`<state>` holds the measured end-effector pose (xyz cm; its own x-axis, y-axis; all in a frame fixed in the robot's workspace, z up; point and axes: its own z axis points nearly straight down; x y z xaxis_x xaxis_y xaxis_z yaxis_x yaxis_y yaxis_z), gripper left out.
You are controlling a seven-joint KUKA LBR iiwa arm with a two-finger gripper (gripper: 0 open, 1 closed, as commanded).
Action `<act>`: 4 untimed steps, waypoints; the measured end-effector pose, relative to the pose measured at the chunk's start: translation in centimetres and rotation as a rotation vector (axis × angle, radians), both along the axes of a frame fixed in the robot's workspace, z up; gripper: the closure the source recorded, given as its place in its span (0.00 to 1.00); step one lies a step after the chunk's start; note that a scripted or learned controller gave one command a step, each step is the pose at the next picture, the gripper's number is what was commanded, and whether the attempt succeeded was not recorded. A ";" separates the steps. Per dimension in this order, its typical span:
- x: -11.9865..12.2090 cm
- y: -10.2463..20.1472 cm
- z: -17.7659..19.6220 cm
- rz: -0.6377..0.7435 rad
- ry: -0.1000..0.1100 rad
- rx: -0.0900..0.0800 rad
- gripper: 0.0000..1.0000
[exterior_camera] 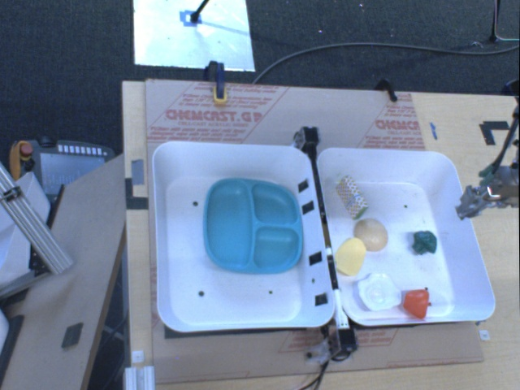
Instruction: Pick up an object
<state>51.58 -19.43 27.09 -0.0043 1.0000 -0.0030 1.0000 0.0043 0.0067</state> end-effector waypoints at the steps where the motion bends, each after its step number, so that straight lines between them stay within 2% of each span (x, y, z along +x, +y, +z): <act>1: 1.2 5.3 -1.5 0.004 0.004 0.003 1.00; 3: 4.0 15.7 -4.4 0.006 0.006 0.005 1.00; 4: 6.3 20.4 -3.8 0.005 0.003 0.005 1.00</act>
<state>57.92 0.98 23.25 -0.0096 1.0000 0.0016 0.9999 0.0096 0.0036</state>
